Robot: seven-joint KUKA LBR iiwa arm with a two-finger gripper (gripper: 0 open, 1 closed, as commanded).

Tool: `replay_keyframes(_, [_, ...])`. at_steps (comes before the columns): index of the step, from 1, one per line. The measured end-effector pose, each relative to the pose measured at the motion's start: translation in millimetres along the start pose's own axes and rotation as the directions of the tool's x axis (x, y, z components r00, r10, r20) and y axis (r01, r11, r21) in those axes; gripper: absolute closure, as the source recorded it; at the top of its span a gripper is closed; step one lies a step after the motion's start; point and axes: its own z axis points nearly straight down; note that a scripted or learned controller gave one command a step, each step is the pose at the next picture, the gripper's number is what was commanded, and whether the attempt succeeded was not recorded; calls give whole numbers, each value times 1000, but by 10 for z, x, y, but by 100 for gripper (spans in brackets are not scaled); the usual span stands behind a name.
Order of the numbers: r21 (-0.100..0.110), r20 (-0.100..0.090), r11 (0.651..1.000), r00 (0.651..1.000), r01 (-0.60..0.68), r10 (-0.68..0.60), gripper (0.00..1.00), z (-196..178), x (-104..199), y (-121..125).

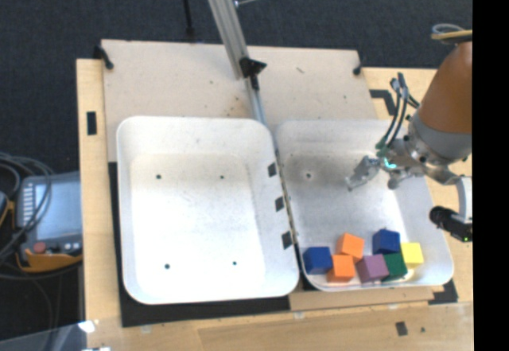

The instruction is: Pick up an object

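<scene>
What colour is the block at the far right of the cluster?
Yellow, in the right bin's near corner; camera view shows it best.

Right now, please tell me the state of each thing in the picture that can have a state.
claw: above the right bin, raised, holding nothing that I can see.
right bin: holds seven blocks at its near edge.
left bin: upright, flat on the bench.
blue block: resting at the left end of the cluster.
yellow block: resting at the right end.
purple block: resting between an orange block and the green block.
</scene>
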Motion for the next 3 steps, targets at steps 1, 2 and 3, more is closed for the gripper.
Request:
replay_keyframes(1, [-5,1,1000,1000,-1,1,0,-23,-1,10])
replay_keyframes(2, [0,2,1000,1000,-4,4,0,580,9,73])
replay_keyframes(3, [-7,4,1000,1000,-6,6,0,1045,-8,85])
